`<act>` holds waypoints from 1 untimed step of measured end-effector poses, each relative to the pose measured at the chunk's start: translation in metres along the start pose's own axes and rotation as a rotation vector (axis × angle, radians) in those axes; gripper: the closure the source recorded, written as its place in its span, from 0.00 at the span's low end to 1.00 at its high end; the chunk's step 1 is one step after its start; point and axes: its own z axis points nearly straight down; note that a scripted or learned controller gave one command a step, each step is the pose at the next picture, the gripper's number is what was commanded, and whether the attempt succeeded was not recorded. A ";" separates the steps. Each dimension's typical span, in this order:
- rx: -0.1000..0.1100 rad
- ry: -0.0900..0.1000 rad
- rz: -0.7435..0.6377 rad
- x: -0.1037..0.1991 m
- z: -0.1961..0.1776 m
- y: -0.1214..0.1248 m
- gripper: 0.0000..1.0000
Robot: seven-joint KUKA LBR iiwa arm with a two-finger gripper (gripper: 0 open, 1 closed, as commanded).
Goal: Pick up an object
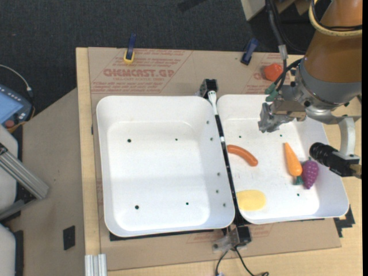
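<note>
The right bin (322, 209) holds an orange sausage (242, 154) near its left wall, a yellow flat round piece (251, 200) at the front left, a carrot (292, 159) and a purple grape bunch (309, 173) at the right. My gripper (269, 123) hangs over the back part of this bin, above and to the right of the sausage and left of the carrot. Nothing shows between its fingers.
The left bin (115, 114) lies beside the right one, split from it by a black rail (221, 145). A small orange object (272, 72) sits on the cardboard behind the right bin. Blue clamps (249, 51) hold the cardboard's back edge.
</note>
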 end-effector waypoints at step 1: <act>0.004 0.000 0.004 0.040 -0.100 -0.004 1.00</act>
